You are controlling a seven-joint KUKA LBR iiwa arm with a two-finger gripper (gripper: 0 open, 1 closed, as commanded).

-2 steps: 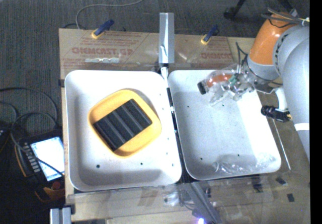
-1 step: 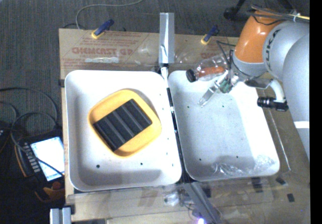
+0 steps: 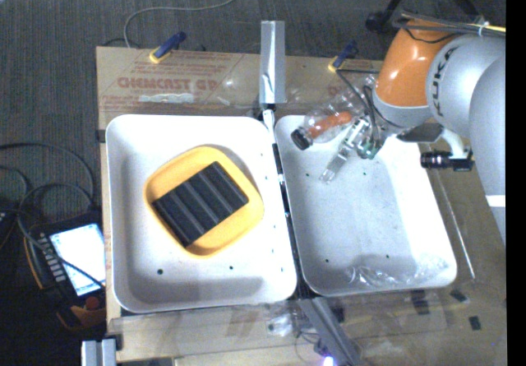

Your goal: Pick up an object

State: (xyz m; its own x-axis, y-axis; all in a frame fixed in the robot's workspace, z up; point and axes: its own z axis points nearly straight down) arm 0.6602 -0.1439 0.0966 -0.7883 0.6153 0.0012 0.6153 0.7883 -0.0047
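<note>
A yellow block with a black ribbed top [image 3: 204, 199] lies in the middle of the left bin [image 3: 131, 142]. A clear plastic bottle with an orange part and a dark cap [image 3: 322, 127] lies at the far left corner of the right bin [image 3: 411, 216]. My gripper [image 3: 339, 160] hangs low over the right bin's far end, just right of and a little nearer than the bottle, pointing down and to the left. I cannot tell whether it touches the bottle. Nothing shows clearly in its grasp.
Crumpled clear plastic [image 3: 380, 275] lies along the near edge of the right bin. The arm's orange band [image 3: 411, 68] and grey body cover the far right corner. A grey post [image 3: 272, 60] stands behind the divide between the bins.
</note>
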